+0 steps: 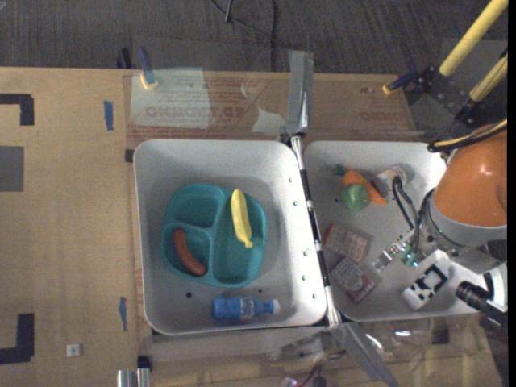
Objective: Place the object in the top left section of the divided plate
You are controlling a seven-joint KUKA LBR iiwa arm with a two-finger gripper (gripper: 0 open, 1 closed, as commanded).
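A teal divided plate lies in the left bin. Its top left section shows bare teal. A yellow banana rests in the plate's right section, and a brown sausage in its lower left section. My gripper hangs low over the right bin, beside two flat packets. An orange carrot and a green round item lie at the far side of that bin. I see nothing between the gripper and the packets that it holds.
A blue bottle lies on its side at the near edge of the left bin. Cables trail across the right bin by the arm's orange band. Cardboard covers the bench to the left.
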